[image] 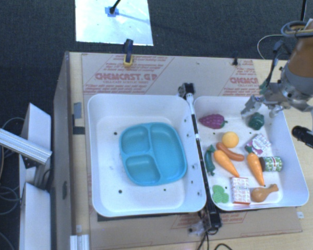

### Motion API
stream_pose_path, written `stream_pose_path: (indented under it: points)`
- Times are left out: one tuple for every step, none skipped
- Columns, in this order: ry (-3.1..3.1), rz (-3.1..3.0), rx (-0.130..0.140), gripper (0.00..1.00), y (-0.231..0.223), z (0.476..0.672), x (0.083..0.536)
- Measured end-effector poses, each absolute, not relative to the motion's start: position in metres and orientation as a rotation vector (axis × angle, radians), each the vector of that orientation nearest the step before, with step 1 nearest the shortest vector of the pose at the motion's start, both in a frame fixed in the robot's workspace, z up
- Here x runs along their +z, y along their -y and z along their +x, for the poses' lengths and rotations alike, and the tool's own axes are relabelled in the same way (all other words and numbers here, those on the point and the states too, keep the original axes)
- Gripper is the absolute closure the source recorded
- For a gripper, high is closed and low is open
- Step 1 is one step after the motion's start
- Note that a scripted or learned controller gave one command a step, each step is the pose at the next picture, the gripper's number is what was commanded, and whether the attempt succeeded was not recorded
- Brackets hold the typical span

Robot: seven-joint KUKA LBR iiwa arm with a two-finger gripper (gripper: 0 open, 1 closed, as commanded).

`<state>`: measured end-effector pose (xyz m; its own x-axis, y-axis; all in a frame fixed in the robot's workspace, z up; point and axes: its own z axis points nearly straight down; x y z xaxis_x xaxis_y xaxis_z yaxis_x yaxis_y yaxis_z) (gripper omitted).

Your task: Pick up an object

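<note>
Toy food: carrots (254, 169), chicken leg (264, 192), orange ball (230, 139) lie loose in the right bin (297, 184), nearer than the pincer, free to grab.
Pincer (263, 107): fingers spread apart, nothing between them, poised over the dark green toy (256, 121), likely its target.
Left of pincer: blue tray (152, 152) in its own bin.
Worktop (146, 77): brown printed board; dark carpet beyond.

Blue tray (152, 154), purple grapes (212, 121), yellow ball (230, 139), two orange carrots (226, 163).
</note>
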<state>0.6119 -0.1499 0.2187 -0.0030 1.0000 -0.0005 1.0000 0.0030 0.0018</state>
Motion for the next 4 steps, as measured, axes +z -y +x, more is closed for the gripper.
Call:
stream_pose_path:
  points:
    - [-2.228,2.217,0.001,0.0,0.06,0.576,0.184]
    - [-2.223,2.222,-0.002,0.0,0.089,0.561,0.089]
    - [-2.222,2.22,0.0,0.0,0.099,0.532,0.084]
    - [-2.222,2.22,0.002,0.0,0.09,0.518,0.084]
